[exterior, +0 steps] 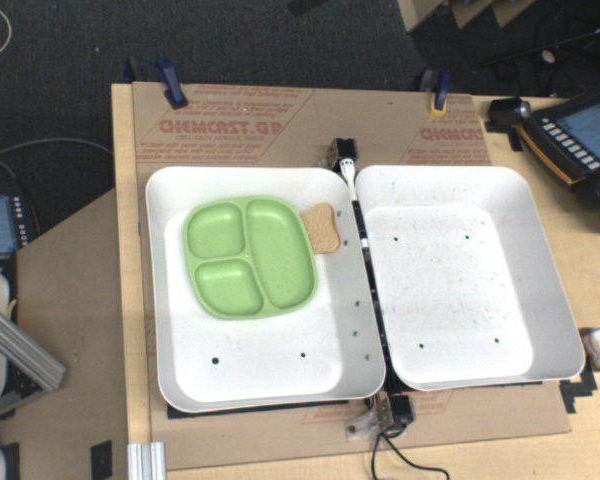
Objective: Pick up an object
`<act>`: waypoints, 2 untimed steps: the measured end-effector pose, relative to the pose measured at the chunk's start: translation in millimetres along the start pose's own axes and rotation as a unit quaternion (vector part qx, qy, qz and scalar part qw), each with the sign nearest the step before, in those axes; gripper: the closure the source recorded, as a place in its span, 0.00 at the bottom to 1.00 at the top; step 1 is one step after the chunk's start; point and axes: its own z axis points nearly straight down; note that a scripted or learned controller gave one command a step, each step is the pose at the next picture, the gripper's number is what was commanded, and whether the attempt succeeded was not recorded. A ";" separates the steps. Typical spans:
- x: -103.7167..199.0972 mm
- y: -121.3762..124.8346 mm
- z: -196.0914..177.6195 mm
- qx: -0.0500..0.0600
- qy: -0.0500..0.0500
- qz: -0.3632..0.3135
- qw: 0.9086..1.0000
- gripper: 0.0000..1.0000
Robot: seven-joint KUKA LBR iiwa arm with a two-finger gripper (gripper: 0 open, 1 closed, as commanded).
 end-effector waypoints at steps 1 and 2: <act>40.6 -23.4 97.6 0.015 0.007 0.000 1.000 1.00; 0.4 -75.3 184.5 0.016 0.006 0.004 1.000 1.00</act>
